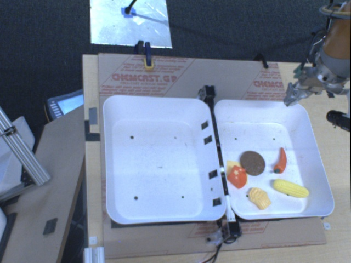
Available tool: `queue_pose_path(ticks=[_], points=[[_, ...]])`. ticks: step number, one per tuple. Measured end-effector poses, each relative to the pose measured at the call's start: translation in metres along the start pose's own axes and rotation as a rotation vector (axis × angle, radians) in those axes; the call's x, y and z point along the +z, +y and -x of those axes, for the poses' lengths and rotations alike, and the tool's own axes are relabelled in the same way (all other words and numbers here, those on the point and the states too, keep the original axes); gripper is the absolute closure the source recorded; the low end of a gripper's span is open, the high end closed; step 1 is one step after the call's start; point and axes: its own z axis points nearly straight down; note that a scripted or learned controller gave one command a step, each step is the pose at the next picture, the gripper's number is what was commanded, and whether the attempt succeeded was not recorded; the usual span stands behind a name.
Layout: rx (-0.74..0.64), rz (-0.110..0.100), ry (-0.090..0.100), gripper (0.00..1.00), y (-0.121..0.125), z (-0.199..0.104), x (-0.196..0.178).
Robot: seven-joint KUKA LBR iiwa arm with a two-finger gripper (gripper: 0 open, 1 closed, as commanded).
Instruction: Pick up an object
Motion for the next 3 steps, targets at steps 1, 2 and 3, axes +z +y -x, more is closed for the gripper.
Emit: queue_pose_path(ticks=[1,2,3], points=[[0.004,0.001,0.0,1.0,0.0,0.016,-0.003],[0.001,-0.001,0.001,1.0,0.0,0.014,0.006],[0.002,0.0,0.001,1.0,0.0,0.013,0.011]])
